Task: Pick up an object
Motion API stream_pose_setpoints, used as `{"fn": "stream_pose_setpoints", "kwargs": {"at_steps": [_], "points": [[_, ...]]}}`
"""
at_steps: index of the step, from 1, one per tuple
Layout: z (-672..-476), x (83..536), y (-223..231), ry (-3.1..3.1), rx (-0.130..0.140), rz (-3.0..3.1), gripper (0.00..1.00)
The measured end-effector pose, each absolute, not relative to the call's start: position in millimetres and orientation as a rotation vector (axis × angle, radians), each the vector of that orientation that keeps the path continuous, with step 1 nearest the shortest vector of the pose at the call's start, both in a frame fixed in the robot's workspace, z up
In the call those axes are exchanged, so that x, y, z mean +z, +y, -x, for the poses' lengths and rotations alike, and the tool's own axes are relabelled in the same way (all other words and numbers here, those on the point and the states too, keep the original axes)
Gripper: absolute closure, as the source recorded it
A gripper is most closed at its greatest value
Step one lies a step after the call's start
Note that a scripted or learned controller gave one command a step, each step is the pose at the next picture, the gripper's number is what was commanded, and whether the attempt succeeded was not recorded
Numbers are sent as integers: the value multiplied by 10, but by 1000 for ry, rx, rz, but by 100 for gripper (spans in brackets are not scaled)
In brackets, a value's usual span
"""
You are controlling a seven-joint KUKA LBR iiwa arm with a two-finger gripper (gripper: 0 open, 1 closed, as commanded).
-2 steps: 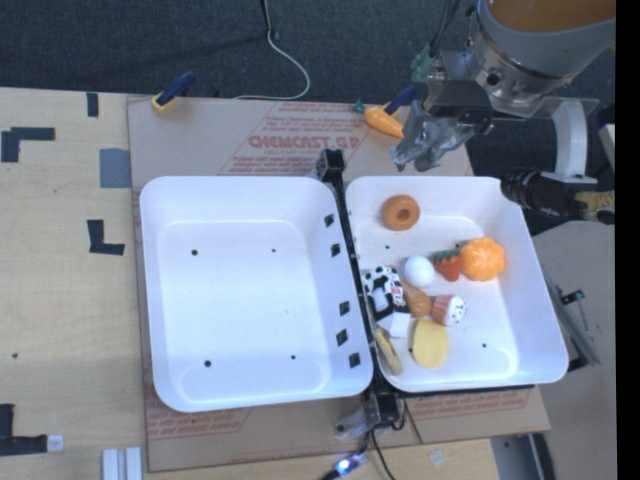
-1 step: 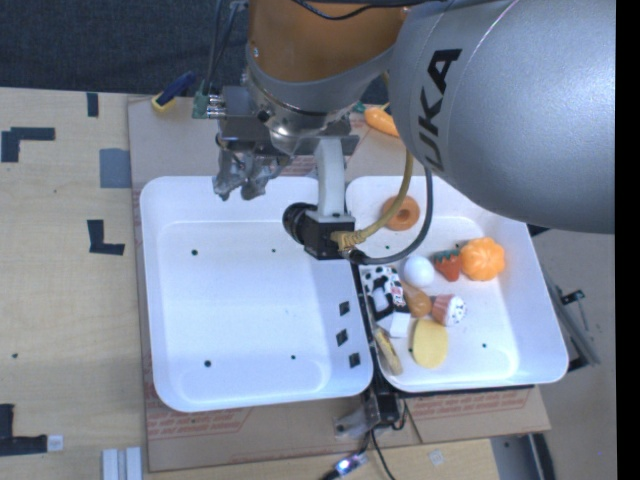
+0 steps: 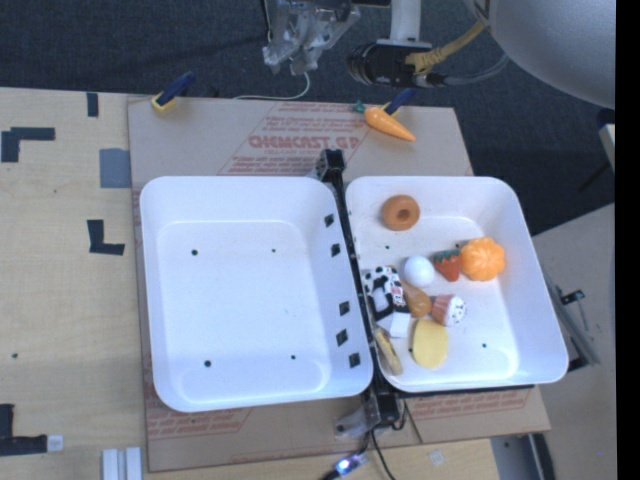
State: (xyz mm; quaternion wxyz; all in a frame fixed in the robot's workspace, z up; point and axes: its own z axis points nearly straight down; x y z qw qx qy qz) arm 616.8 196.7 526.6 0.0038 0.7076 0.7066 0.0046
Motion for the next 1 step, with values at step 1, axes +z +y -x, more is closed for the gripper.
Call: {"fn": "stream_pose_setpoints", "kwargs": {"at_steps": [1], "points": [[-6046, 3758, 1796, 2226, -27, -2228, 100]]}}
